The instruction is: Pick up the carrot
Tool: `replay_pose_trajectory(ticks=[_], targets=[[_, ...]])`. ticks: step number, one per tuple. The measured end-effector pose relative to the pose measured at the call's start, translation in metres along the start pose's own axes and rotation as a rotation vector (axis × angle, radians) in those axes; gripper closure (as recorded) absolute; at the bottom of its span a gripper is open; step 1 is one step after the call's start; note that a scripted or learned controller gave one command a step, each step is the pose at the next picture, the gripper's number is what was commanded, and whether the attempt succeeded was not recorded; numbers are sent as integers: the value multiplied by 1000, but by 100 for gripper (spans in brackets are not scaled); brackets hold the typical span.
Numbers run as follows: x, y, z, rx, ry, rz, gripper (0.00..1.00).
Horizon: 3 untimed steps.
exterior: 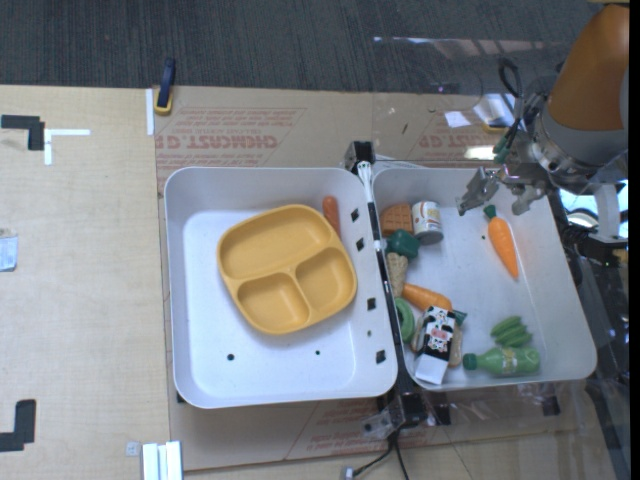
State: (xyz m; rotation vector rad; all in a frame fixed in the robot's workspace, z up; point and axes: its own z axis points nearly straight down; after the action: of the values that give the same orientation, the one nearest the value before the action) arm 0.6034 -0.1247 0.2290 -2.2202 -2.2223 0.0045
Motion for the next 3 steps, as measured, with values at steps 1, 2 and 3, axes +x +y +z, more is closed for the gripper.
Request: replay_pose_trajectory(ticks=[1, 2, 3], targets=[[-45, 15, 137, -2, 1, -60, 0], [-75, -15, 133, -13, 36, -236, 0], [-75, -31, 134, -18, 32, -253, 0]])
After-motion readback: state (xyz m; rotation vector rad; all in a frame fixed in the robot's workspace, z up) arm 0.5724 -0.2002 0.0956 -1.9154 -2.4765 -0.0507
